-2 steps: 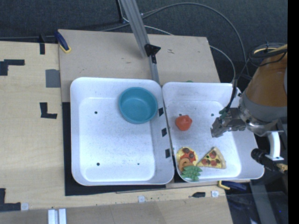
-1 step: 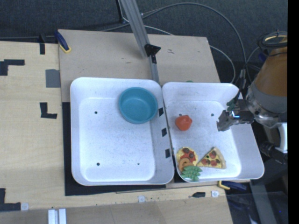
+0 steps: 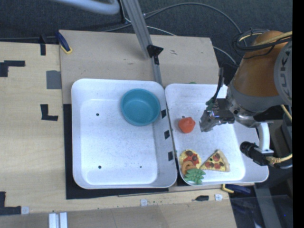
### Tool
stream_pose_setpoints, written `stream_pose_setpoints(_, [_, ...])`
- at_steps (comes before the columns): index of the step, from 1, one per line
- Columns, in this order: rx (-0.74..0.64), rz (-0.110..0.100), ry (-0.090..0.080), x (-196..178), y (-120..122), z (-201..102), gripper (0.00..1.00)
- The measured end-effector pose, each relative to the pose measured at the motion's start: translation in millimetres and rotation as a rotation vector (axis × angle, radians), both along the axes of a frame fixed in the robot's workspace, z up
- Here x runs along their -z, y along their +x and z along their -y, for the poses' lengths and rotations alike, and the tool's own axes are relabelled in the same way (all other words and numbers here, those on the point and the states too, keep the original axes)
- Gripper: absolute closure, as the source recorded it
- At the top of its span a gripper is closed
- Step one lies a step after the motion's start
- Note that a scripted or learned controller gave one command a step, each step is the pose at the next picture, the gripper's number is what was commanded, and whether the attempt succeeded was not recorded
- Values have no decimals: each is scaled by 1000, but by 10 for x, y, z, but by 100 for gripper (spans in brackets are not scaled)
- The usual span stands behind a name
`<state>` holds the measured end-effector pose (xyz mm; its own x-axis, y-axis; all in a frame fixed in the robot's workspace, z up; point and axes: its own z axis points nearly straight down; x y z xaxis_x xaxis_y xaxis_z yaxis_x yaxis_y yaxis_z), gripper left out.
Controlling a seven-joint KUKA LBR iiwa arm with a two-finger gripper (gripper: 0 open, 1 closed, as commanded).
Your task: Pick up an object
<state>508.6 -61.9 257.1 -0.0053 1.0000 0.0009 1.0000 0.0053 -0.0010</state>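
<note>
Bench: two white bins side by side.
Left bin (image 3: 90,141): blue bowl (image 3: 140,107) near its far right corner.
Right bin (image 3: 237,148): red object (image 3: 186,124) by its left edge — pizza slice (image 3: 216,161) and toy food (image 3: 191,164) along its near edge.
Arm: enters from the right, orange band above the wrist, bent down over the right bin.
Gripper (image 3: 207,124): low, just right of the red object — finger state unclear.

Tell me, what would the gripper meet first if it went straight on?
Probably the right bin's floor: the gripper points down, with the red object just left of it. Depth is unclear.

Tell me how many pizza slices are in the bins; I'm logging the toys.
2, both in the right bin near its front edge: one pizza slice and another pizza slice left of it. The arm may hide more.
</note>
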Motion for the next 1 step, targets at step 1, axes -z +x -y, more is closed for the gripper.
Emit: stream_pose_setpoints(1, [1,0,-1,107,172,-501,100])
